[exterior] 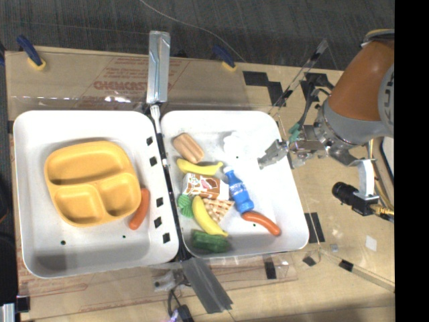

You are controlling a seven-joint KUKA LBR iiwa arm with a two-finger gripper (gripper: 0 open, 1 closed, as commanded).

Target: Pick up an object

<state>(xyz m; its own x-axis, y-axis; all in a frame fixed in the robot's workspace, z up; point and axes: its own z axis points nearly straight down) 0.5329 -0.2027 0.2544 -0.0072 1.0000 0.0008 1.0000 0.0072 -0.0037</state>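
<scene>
My gripper (273, 154) hangs over the right edge of the right bin (285, 183), with nothing visible between its fingers. In that bin lie a tan bread roll (188, 147), two bananas (200, 167) (207, 218), a blue bottle (237, 190), a red sausage (261, 223), a waffle piece (216, 210), a printed snack packet (202, 186) and a green vegetable (210, 241). The blue bottle is the nearest of these, lower left of the gripper.
The left bin (33, 247) holds a yellow divided tray (92, 180) and an orange carrot (139, 210) at its right side. A metal bar (158, 66) stands behind the divider between the bins. Bench surface lies to the right.
</scene>
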